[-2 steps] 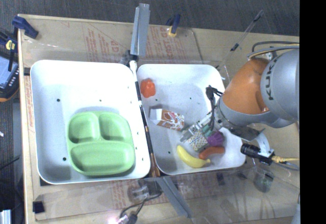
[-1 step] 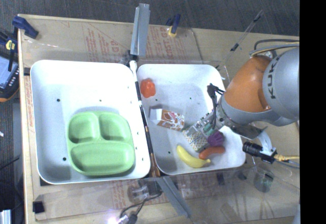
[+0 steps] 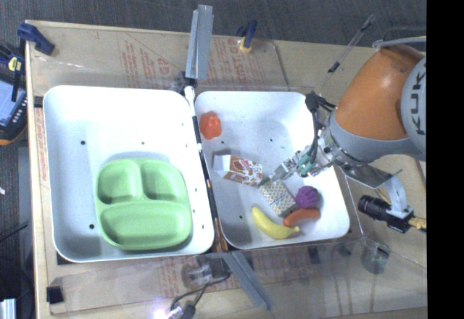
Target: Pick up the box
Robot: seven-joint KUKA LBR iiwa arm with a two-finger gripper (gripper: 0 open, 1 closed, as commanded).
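End effector [image 3: 284,170] is low in the right bin [image 3: 250,104], hovering between the box [image 3: 242,171] and a patterned packet [image 3: 275,194]; honestly can't tell its state.

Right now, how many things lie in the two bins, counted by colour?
Green: 1, the tray
Orange-red: 2, the ball and the carrot
Yellow: 1, the banana
Purple: 1, the grapes
Patterned: 2, the box and the packet
Total: 7
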